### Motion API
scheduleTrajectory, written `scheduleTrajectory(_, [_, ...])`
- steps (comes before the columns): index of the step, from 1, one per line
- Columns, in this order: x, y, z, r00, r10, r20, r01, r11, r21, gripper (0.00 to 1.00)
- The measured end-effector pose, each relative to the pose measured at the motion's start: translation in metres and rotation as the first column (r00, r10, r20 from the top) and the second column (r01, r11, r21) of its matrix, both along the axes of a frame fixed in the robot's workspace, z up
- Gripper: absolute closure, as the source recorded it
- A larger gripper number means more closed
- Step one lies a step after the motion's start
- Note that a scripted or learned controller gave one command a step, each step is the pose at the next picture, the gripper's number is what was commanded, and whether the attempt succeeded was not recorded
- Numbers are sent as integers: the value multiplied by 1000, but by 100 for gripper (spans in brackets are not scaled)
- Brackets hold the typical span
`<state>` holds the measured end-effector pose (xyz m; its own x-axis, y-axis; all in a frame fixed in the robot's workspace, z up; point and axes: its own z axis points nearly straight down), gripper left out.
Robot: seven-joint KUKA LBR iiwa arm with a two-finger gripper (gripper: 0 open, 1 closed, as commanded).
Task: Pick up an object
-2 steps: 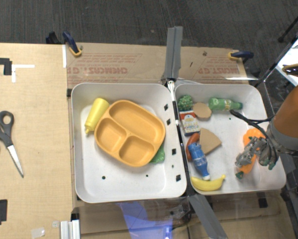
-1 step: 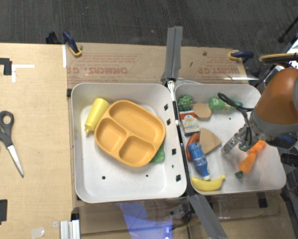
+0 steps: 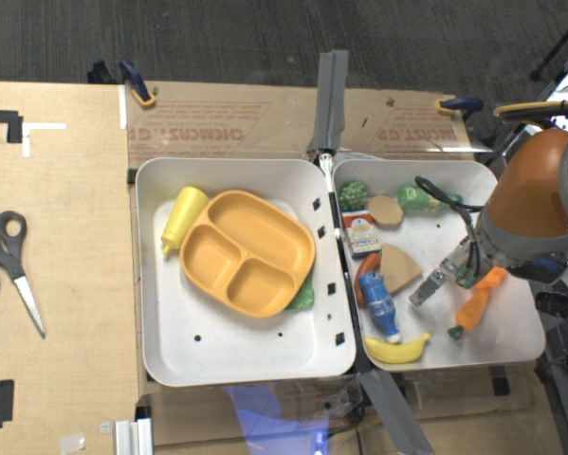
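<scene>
Your gripper point(image 3: 428, 290) hangs low in the right bin point(image 3: 511, 349), fingers close together with nothing between them, just right of the tan wedge point(image 3: 400, 269). Toy carrot point(image 3: 476, 303) lies just right of the wedge too, beyond the gripper. Banana point(image 3: 395, 349) and blue bottle point(image 3: 380, 308) sit below-left of the wedge.

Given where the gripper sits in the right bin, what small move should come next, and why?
Probably lower the gripper slightly toward the tan wedge: it hangs just beside the wedge with nothing visibly between its fingers, and the carrot lies on its other side.
</scene>
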<state>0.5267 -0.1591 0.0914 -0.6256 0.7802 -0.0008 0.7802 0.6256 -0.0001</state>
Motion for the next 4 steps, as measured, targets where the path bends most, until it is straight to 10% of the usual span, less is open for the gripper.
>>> scheduleTrajectory(1, [28, 52, 0, 998, 65, 0, -65, 998, 0, 0])
scheduleTrajectory(4, [28, 55, 1, 955, 297, 0, -297, 955, -1, 0])
